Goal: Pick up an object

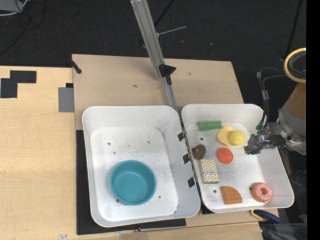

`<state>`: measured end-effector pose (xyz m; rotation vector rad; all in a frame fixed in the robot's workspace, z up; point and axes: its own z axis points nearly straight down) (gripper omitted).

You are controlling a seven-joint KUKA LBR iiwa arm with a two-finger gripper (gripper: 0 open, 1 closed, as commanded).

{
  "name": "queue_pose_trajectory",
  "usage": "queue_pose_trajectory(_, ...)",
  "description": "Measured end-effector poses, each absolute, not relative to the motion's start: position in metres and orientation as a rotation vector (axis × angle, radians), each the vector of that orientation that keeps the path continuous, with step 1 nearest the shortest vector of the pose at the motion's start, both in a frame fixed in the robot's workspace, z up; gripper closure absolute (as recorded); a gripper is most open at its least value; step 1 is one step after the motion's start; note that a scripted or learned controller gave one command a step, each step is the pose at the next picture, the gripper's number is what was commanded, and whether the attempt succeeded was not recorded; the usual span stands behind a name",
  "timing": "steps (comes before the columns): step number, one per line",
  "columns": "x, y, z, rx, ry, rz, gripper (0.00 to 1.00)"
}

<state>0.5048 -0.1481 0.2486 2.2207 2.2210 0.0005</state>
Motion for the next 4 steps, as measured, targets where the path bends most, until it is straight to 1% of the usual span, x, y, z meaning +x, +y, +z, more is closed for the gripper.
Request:
queue_pose_trajectory(1,0.503,-0.103,0.241,2.219,2.226,-0.001,1.00)
queue_pose_trajectory(2,0.514,-0.048,0.230,2.219,2.227,-0.001,1.00)
queue_pose_trajectory(4,0.525,0.049,0.247,2.218,2.226,0.000,1.00)
